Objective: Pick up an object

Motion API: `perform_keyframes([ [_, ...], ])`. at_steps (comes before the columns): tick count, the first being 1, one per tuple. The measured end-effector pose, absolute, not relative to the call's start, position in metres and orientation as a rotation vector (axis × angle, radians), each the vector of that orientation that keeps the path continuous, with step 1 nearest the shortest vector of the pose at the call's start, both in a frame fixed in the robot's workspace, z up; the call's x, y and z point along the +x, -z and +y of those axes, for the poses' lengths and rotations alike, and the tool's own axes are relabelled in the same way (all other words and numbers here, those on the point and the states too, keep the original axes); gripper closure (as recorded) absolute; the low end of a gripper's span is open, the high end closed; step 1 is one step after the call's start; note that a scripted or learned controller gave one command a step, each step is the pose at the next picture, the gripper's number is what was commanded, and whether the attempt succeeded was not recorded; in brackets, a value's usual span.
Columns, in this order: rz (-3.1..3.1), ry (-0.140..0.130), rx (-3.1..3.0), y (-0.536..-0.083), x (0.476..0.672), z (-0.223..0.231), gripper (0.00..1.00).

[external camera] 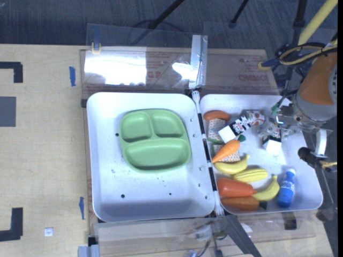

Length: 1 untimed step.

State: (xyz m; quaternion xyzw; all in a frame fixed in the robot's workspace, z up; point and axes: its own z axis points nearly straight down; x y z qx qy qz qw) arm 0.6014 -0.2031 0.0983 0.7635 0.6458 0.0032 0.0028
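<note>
The arm (pixel 316 90) reached in from the right, its orange band above the far right corner of the right bin (pixel 308 205). The gripper (pixel 274 137) hung low over the right half of that bin, near its back, with a small white piece (pixel 274 146) just under it. Whether the piece was held between the gripper's tips could not be told, nor how the gripper was set.

Objects crowded the left and front of the right bin. A carrot (pixel 227 150) lay tilted against the divider, its tip pointing toward the left bin (pixel 107 197). Just behind it stood a small can (pixel 216 129) with a red-orange item (pixel 216 115) at its far side. A black-and-white toy (pixel 242 124) lay between the can and the gripper, close to the gripper's left. Below the carrot a banana (pixel 230 167) touched it, and a yellow corn-like piece (pixel 251 175) lay just beside that. A red pepper (pixel 235 187) and an orange sausage-like item (pixel 239 202) lay along the front wall, with a second banana (pixel 269 190) curving up beside them. A blue bottle (pixel 286 189) stood near the front right corner, well apart from the gripper.

The left bin held a green divided plate (pixel 155 139) at its middle. A clear panel (pixel 139 63) stood behind the bins.
</note>
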Motion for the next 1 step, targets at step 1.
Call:
perform_keyframes([
  [1,2.278,-0.001,2.16,-0.1887,0.5808,-0.1592,1.0],
])
